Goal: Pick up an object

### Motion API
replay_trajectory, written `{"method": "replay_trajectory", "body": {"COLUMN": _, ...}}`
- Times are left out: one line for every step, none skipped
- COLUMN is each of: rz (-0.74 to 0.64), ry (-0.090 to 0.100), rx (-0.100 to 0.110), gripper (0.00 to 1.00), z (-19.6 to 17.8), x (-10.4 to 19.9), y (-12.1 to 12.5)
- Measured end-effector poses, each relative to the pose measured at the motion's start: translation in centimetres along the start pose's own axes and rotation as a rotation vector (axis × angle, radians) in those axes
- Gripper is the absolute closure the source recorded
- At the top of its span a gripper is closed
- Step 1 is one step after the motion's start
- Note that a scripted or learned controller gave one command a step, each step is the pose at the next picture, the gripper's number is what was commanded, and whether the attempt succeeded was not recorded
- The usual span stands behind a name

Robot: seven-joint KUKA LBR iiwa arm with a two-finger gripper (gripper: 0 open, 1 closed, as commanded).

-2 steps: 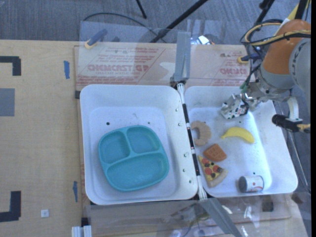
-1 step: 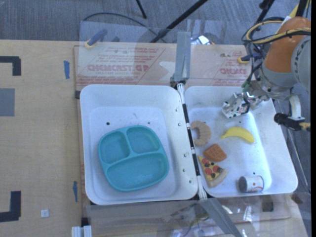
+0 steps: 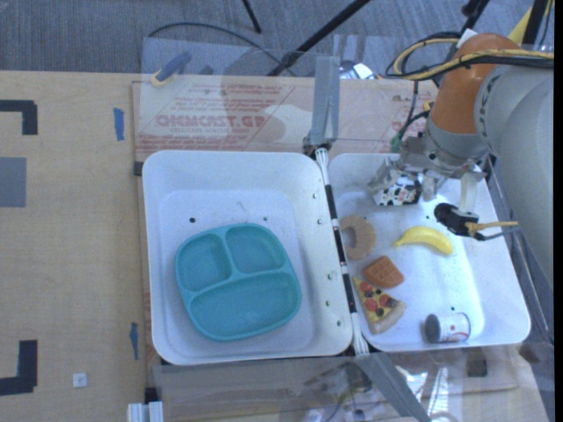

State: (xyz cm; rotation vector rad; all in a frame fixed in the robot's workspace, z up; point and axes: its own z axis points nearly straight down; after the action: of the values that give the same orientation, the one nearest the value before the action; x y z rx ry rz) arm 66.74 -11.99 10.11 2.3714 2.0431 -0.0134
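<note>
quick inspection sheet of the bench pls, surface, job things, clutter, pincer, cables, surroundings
surface: two white bins side by side, left bin, right bin, on a tan bench.
job's things: in the right bin, banana, toy pizza slice, waffle piece, tan ring, small can, black-and-white toy.
clutter: teal divided tray in the left bin.
pincer: low over the black-and-white toy, grip unclear.
cables: yellow and black cables loop above the wrist.
surroundings: grey carpet, stand legs, blue tape marks.

A robotics lab: tripod legs [image 3: 246, 7], taped bench [image 3: 70, 236], loose cables [image 3: 431, 51] beside white bins [image 3: 176, 170].
</note>
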Motion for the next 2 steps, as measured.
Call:
{"method": "replay_trajectory", "body": {"rz": -0.016, "ry": 0.014, "rx": -0.009, "gripper": 1.00, "z": 0.3, "x": 1.7, "y": -3.6}}
{"method": "replay_trajectory", "body": {"rz": -0.009, "ry": 0.016, "rx": 0.039, "gripper": 1.00, "z": 0.4, "x": 2.1, "y": -0.9}}
